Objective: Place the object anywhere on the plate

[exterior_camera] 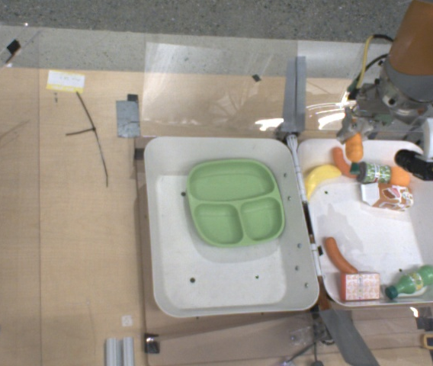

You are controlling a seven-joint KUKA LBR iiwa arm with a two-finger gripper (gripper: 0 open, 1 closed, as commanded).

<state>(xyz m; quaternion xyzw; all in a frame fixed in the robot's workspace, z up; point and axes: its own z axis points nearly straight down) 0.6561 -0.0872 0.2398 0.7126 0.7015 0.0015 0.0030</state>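
1. Left bin (163, 280), white, holds the green plate (235, 203); three compartments, lying flat, nothing on it.
2. Right bin (376, 242) holds the clutter.
3. Arm (422, 44) enters at the top right, orange band up high, wrist angled down over the right bin's back edge.
4. Gripper (354, 132) sits above the bin's far left corner, clamped on a small orange carrot (354, 148) hanging between the fingers.
5. Yellow banana (322, 178) by the bin's left wall.
6. Orange sausage (339, 255) lower left.
7. Green bottle (412, 282) at the front right, lying down.
8. Pink box (361, 287) beside it.
9. Small can (373, 173) and a patterned packet (394, 197) mid-back.
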